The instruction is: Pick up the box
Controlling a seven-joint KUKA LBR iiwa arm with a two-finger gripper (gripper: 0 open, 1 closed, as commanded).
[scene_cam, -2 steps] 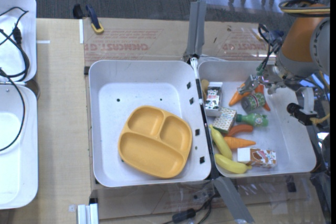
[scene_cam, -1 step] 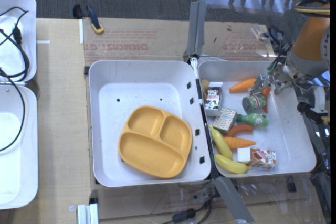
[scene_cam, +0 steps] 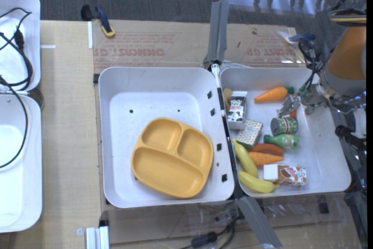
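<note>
In the camera view, the right bin (scene_cam: 326, 183) holds three boxes among toy food. The plainest is a white and orange box (scene_cam: 284, 174) lying flat near the bin's front wall. Its left part is white and its right part carries orange and brown print too small to read. Its long axis runs left to right across the view, the right end dipping slightly toward the front, and its left end is just beside the tip of a yellow banana (scene_cam: 255, 183).

A small white carton (scene_cam: 236, 111) with red and dark print lies along the bin's left wall, its long axis running from back to front. Just in front of it a speckled tan box (scene_cam: 249, 133) sits at a slant, one corner pointing toward the carton. It may be touching the carton, though the view is too coarse to be sure.

Between the boxes lie a second banana (scene_cam: 245, 158), a carrot (scene_cam: 266, 156), a green bottle (scene_cam: 283, 140) on its side and a green can (scene_cam: 284, 125). Another carrot (scene_cam: 271, 94) lies near the back wall.

The gripper (scene_cam: 289, 105) hangs over the right bin just behind the green can, well apart from the white and orange box. Whether it is open or closed cannot be told, and no box sits in it. The arm (scene_cam: 348, 55) comes in from the right.

The left bin (scene_cam: 116, 125) holds a yellow divided plate (scene_cam: 172, 157). Both bins stand on the worktop (scene_cam: 64, 96).
</note>
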